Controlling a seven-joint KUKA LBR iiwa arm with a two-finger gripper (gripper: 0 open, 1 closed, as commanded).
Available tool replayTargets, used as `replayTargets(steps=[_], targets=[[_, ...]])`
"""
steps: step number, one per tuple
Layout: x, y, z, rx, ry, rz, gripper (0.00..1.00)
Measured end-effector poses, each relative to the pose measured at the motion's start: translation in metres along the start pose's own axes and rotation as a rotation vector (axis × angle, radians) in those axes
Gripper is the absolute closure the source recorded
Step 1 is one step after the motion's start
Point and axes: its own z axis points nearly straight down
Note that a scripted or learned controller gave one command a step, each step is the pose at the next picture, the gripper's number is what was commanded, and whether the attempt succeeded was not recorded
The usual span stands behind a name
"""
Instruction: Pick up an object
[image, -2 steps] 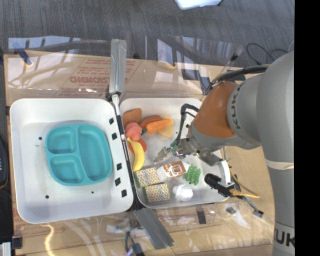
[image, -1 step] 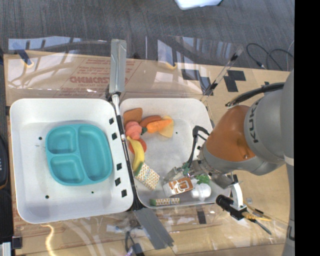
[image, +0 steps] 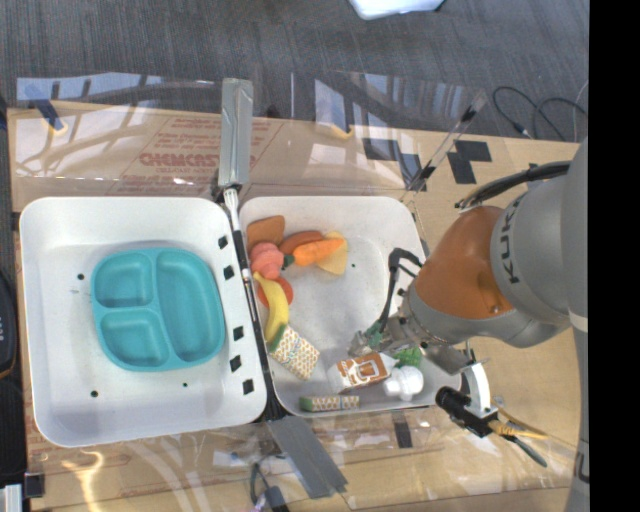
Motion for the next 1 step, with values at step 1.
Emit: replayTargets(steps=[1], targets=[[0.0316,0.0724,-0.0964,0.002,0.004,0.004,1.00]])
